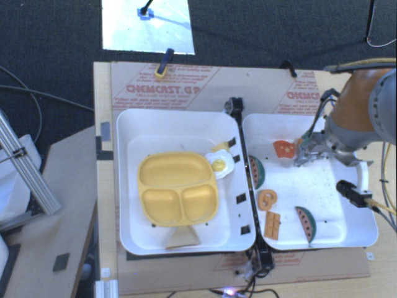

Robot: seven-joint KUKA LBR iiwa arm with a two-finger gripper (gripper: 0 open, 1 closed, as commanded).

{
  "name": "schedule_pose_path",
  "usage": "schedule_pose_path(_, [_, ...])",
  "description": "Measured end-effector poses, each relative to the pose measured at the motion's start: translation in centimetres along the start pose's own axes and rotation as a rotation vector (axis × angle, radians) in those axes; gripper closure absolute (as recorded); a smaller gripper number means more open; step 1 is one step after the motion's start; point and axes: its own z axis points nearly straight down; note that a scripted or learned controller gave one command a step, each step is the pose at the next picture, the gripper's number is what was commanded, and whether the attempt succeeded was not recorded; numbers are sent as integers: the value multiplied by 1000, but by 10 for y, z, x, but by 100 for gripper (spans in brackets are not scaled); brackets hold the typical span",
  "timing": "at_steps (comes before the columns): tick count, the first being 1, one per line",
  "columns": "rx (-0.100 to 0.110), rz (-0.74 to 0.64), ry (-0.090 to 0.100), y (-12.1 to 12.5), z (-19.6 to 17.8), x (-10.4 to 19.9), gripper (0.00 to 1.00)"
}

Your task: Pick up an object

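You are at the approach: the gripper, whose opening I cannot tell, hovers beside the red piece; next, descend onto it.

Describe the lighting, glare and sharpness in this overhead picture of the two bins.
Camera view: even, soft light with faint shadows; the white bins look bright, nearly washed out; a reflective sheet on the dark floor shines pale; the yellow divided tray is sharp, while the claw is slightly soft.
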Motion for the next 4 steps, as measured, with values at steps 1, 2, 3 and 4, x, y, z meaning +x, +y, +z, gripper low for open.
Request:
schedule_pose_path(1, [14,0,6,-41,25,34,100])
schedule_pose_path(2, [14,1,7,-111,23,64,100])
schedule_pose_path(3, [4,6,-2,-77,18,-27,100])
schedule_pose_path(4, [6,0,3,-77,9,-21,100])
